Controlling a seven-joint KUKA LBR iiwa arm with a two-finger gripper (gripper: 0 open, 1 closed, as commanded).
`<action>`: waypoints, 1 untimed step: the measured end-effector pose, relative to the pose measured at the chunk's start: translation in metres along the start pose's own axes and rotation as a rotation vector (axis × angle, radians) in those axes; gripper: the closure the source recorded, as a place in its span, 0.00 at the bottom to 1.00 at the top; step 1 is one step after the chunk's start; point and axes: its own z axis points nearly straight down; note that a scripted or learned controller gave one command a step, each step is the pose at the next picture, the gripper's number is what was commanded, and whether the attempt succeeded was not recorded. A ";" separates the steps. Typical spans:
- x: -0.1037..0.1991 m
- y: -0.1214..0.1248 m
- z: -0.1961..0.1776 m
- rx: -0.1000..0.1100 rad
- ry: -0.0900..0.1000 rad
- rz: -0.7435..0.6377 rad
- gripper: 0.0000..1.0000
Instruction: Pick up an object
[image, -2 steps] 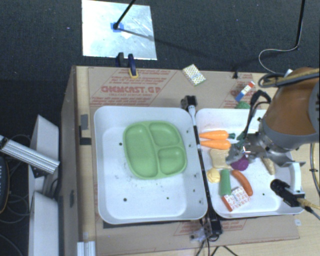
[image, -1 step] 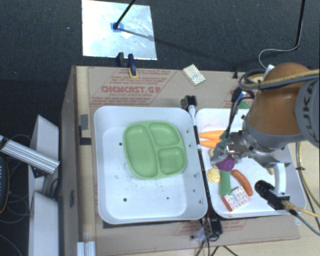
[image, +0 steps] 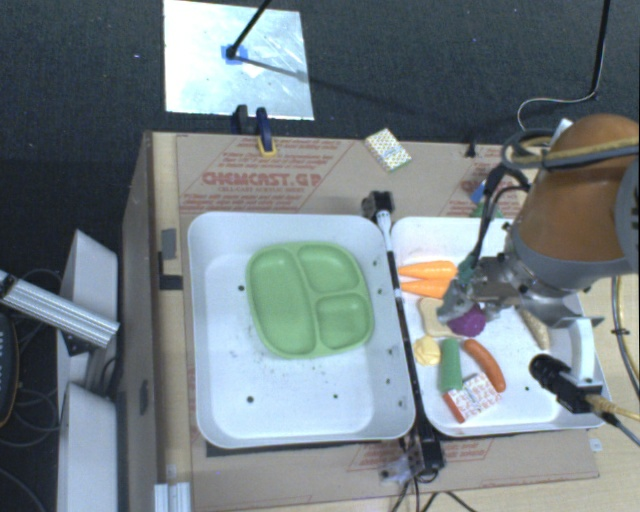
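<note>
Two white bins (image: 215, 300); tool (image: 462, 305) over purple toy (image: 468, 323), grip state unclear.

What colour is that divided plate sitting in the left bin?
Light green; the divided plate shows plainly in the overhead camera view.

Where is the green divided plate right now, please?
The green divided plate lies in the middle of the left white bin, left of the carrots across the divider.
</note>
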 end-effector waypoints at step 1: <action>0.010 0.000 0.004 0.000 0.001 -0.003 1.00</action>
